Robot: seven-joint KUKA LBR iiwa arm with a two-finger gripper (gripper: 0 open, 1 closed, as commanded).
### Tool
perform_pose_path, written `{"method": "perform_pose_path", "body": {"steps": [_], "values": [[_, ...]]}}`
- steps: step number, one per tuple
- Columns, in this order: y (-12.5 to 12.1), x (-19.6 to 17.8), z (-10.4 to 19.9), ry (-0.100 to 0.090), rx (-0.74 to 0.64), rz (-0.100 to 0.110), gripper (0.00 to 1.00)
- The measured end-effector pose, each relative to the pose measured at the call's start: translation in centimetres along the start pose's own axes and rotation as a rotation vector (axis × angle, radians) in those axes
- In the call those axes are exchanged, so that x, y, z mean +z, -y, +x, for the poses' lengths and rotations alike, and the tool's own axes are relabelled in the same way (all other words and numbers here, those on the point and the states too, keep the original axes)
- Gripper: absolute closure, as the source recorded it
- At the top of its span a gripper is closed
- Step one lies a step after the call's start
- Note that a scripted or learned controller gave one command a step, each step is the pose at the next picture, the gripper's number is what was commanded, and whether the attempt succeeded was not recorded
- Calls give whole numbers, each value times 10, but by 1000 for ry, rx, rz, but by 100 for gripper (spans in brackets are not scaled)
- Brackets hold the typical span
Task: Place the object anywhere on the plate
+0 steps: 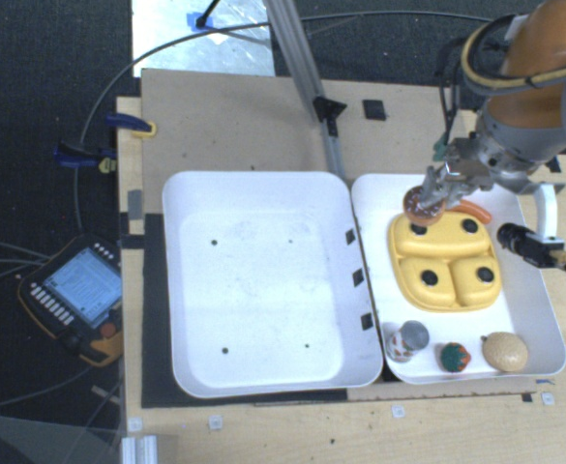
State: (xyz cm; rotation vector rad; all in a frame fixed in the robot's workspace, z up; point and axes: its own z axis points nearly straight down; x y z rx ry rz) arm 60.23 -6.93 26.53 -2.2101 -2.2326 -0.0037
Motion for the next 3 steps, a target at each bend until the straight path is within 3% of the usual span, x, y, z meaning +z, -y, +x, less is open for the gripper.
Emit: {"method": "perform_pose_path", "body": {"steps": [3], "values": [[38,20,157,-1,-1,1,100]]}}
